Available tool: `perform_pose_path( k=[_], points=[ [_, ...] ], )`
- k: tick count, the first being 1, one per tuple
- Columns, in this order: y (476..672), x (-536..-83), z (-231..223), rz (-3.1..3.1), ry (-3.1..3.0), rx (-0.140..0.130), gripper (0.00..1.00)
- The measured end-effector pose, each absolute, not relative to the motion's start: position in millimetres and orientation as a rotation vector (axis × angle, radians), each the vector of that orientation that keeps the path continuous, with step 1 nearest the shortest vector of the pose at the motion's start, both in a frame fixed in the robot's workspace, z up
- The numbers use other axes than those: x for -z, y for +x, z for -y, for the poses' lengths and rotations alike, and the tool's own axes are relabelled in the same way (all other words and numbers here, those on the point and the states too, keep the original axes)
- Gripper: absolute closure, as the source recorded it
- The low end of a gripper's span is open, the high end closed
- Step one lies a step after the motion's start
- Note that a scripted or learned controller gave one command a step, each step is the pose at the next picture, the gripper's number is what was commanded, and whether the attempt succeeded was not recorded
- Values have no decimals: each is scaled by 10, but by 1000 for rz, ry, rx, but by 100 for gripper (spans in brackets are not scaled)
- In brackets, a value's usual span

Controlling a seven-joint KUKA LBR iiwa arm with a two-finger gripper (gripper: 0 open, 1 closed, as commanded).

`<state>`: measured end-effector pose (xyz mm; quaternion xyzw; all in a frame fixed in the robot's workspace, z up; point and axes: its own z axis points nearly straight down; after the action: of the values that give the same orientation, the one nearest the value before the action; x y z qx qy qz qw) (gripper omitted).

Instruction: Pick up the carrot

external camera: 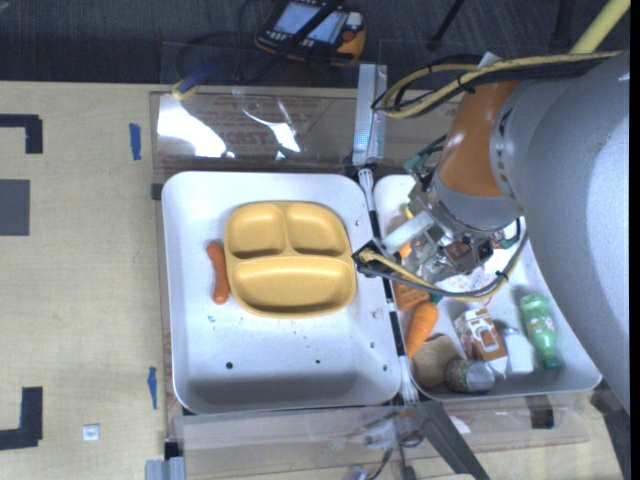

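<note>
over on the right side of the frame you can see the big grey arm with its orange band, reaching down into the right bin. your gripper hangs low at the bin's left wall, in a tangle of wires and a yellow cable. you cannot tell from this view if the hand is clenched or let go, and nothing shows up held in it.

just below the gripper lies the carrot. it is orange, tilted, and sits in the right bin close to the wall shared by the two bins. its lower tip is next to a brown lumpy thing. near that you see a grey can, a small printed box and a green bottle further right.

look at the left bin in the middle of the frame. a yellow plate with three parts sits there. an orange sausage-shaped toy lies just beside the plate's left edge.

at the top of the frame, behind the bins, rests a black hand-held screen.
</note>
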<state>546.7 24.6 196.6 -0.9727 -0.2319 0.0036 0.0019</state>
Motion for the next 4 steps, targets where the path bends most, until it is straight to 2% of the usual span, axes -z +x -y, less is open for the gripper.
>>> perform_pose_path(
  k=[1, 3, 4],
  points=[
    [5467, -1966, -245, 728, -3052, -11, 0],
    [5819, -1828, 548, 318, -3125, -5, 0],
    [5425, -1863, 583, 444, -3106, -11, 0]
  ],
)
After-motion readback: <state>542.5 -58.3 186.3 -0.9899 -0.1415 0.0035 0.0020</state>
